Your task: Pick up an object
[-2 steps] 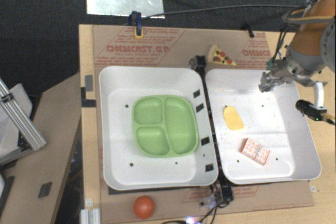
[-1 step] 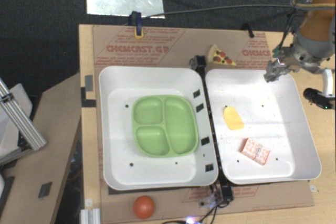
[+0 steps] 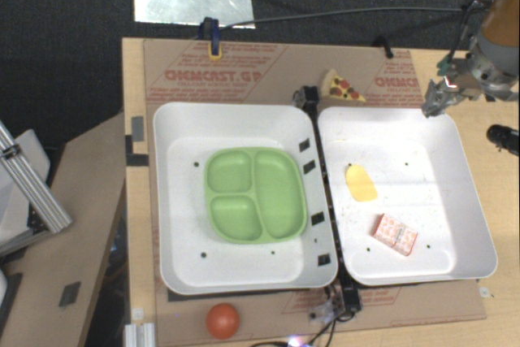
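Here, the approach stage: nothing is picked yet.

Two white bins sit side by side; the left bin [image 3: 175, 142] bears a green divided tray [image 3: 254, 194], while the right bin [image 3: 455, 175] holds a yellow piece [image 3: 361, 182] and, nearer its front, a pink-and-white packet [image 3: 395, 234]. The gripper [image 3: 439, 99] hangs at the right bin's far right corner, well apart from both; whether its jaws are spread I cannot tell. Next, it must travel inward and descend over one item.
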Controlling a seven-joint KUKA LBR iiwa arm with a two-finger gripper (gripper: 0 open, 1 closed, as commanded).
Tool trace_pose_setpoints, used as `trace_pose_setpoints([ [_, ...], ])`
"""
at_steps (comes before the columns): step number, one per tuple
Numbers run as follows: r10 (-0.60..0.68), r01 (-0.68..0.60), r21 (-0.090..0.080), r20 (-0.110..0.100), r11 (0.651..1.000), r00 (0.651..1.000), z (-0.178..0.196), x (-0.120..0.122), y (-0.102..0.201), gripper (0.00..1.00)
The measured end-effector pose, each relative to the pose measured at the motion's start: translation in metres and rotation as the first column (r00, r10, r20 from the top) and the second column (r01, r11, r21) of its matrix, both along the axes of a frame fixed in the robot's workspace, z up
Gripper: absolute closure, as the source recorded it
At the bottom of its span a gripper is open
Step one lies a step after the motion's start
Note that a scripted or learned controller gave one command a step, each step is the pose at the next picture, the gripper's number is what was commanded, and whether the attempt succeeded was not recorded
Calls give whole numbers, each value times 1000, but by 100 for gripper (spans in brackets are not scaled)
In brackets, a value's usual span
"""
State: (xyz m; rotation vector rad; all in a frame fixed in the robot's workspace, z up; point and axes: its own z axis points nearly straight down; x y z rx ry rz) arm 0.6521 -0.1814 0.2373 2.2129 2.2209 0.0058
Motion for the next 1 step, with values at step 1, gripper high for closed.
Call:
trace_pose_setpoints([
  [1,6,-6,4,-7,1000,1000,-7,-20,59,100],
])
